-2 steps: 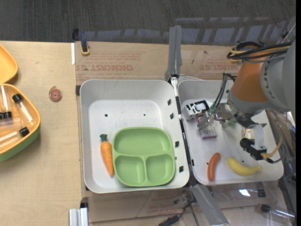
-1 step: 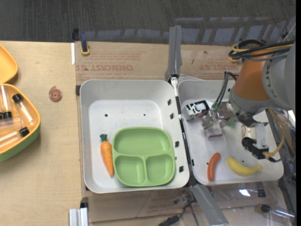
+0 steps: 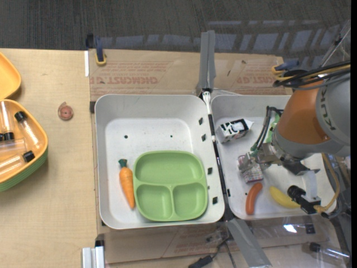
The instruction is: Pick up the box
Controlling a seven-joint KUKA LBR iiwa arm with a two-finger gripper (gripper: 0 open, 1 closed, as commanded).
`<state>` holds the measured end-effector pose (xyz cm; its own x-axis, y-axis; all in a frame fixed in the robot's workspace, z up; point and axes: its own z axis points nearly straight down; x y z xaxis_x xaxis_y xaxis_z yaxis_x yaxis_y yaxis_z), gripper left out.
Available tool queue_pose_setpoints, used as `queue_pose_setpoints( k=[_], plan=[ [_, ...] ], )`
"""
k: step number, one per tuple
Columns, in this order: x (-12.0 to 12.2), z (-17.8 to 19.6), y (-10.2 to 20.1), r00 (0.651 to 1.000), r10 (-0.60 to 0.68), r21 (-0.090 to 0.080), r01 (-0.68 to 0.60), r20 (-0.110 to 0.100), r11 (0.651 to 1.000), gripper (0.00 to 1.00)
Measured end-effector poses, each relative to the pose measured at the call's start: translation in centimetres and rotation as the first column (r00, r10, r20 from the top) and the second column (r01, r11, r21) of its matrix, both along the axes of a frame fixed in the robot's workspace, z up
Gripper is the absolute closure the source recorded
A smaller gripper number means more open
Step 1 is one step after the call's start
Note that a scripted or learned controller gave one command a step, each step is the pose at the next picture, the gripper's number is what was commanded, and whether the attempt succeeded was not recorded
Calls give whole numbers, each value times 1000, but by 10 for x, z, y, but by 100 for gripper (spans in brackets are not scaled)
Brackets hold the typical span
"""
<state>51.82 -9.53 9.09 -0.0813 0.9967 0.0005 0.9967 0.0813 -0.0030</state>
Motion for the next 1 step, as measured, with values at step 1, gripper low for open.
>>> queue_pose_setpoints(
  k=[1],
  plan=[
    [102,100,13,995,-97,-3,97,1,995,100]
  ],
)
